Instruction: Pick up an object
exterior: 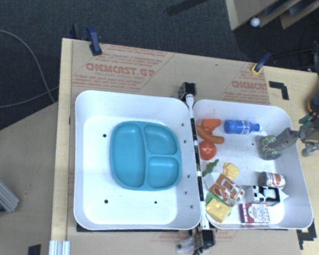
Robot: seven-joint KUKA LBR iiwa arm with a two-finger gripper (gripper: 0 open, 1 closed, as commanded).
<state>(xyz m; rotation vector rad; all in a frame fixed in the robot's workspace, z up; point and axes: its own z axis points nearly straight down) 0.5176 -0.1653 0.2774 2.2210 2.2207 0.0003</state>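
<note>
Grey gripper (286, 138) at your right white bin's (291, 220) far right edge touches a mottled green lump (269, 147); grip unclear.

We saw the pincer (272, 146) as a grey, mottled metal piece on a darker, blocky wrist, with thin black cables running above it.

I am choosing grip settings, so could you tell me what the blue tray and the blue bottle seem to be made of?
Blue tray: probably moulded plastic, matte, with one even colour and rounded compartment edges. Blue bottle: likely glossy plastic, showing a bright highlight and a white cap.
</note>
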